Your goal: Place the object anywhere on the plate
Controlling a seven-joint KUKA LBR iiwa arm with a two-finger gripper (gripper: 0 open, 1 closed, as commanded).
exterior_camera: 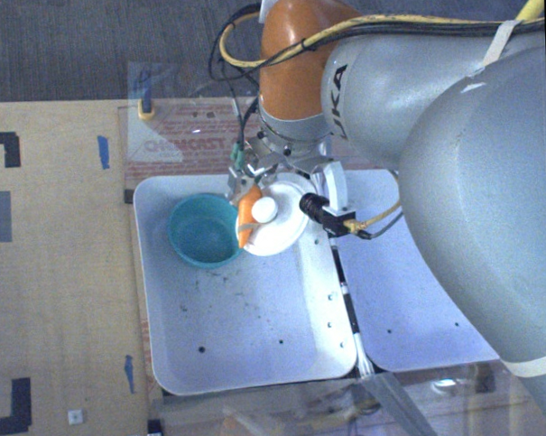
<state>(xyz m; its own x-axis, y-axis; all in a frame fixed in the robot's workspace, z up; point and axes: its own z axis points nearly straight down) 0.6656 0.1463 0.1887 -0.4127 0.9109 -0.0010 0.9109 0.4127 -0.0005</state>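
Orange object with a round white part lies on the white plate, under the gripper.
The object looks smooth and small, its orange body elongated, resting at the plate's left edge; whether the gripper's grip is open or closed on it I cannot tell. A teal round bowl sits just beside the plate. Both lie in the left bin, shallow, matte white, speckled with dark specks.

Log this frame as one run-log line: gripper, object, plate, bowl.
gripper: above plate's left edge | orange object: on white plate with white piece | teal bowl: left of plate, left bin
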